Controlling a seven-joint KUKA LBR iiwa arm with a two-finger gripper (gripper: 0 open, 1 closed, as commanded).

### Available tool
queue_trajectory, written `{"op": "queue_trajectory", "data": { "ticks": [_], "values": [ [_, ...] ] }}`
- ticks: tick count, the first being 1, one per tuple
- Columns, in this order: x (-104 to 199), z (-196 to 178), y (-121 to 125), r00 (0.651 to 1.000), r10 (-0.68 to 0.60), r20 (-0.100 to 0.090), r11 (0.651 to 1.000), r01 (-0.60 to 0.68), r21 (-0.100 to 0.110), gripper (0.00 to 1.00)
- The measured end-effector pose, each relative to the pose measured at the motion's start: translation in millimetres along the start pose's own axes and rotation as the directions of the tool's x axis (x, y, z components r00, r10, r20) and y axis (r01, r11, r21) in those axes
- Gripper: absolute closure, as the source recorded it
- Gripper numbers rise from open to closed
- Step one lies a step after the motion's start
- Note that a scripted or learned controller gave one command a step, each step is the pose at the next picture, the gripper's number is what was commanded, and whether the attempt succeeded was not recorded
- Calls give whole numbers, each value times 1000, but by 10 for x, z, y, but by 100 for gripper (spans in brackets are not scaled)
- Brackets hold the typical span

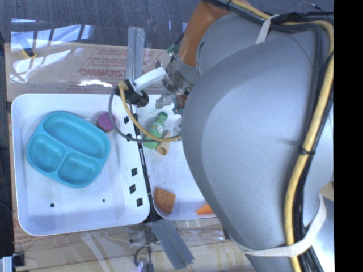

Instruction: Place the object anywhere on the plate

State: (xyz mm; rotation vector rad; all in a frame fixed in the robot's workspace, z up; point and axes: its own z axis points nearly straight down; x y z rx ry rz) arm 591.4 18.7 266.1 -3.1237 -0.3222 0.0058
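A blue divided plate lies in the left bin. A small purple object rests just off the plate's upper right rim. In the right bin I see a green object, a tan cylinder, an orange waffle-like piece and an orange bit. My gripper hangs over the top of the right bin, close above the green object. The big grey arm hides most of that bin.
A yellow cable loops from the wrist across the divider between the bins. Grey tape strips mark the divider at top and bottom. A clear plastic sheet lies behind the bins.
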Motion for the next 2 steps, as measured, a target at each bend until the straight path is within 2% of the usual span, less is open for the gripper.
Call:
{"op": "queue_trajectory", "data": {
  "ticks": [1,2],
  "values": [
    [550,537,-375,1000,-15,3,1000,15,-1,0],
    [80,1758,-1461,1000,-11,3,1000,11,0,0]
  ]
}}
